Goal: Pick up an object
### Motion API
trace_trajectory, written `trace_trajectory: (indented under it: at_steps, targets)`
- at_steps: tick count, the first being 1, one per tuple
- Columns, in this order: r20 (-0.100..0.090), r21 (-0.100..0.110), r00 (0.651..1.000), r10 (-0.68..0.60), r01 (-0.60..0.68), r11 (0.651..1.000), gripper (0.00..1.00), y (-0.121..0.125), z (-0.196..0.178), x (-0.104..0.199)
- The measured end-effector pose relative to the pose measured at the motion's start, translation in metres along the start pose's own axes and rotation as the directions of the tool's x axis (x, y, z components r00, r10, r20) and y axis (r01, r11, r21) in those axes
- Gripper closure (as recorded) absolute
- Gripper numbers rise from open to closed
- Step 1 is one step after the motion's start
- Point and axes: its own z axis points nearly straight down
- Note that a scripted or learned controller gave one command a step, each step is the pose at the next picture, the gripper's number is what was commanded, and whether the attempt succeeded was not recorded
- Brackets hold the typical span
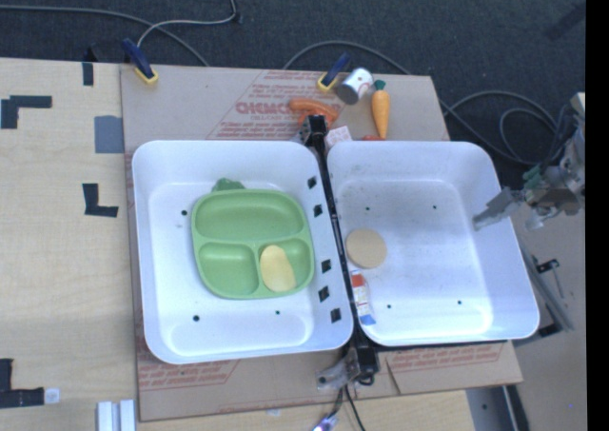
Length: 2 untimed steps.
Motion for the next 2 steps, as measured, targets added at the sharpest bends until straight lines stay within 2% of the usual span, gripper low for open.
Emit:
trace_trajectory:
  at_steps: [1,2]
  targets:
    - [-0.001,0.002,1.0,-0.001,0.001,1.0,0.0,-0.004,0.114,0.06]
    - [-0.001,0.001,1.0,-0.001,0.001,1.0,0.0,0.081,0.164,0.124]
